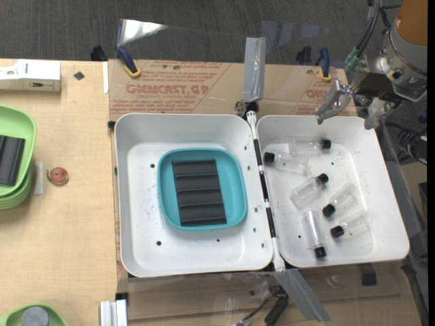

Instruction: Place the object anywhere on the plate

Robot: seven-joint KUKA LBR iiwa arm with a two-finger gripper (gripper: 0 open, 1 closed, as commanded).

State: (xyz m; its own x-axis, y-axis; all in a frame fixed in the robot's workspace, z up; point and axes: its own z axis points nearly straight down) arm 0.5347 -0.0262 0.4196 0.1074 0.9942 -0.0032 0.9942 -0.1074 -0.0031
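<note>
The pincer (350,107) is hanging over the far edge of the right bin (391,250), at the end of the grey arm (408,26) with its orange band. Its two fingers are standing wide apart and nothing is sitting between them, so it is carrying nothing at this moment.

The things to be moved are lying just below and in front of the pincer, on the floor of the right bin: several clear vials with black caps. One vial (306,145) is lying closest to the pincer, near the far wall. Another vial (307,189) is resting toward the middle of the bin, and a third vial (313,234) is lying farther off toward the near edge, with more beside it.

The teal plate (166,182) is sitting well away from the pincer, across the divider in the left bin (129,202). A dark ribbed block (198,192) is lying on it, but no vial is.

Judging from this, the task is looking barely begun: a vial is waiting to be gripped, lifted, carried over the divider and set down on the plate. All of that is remaining to be done.
</note>
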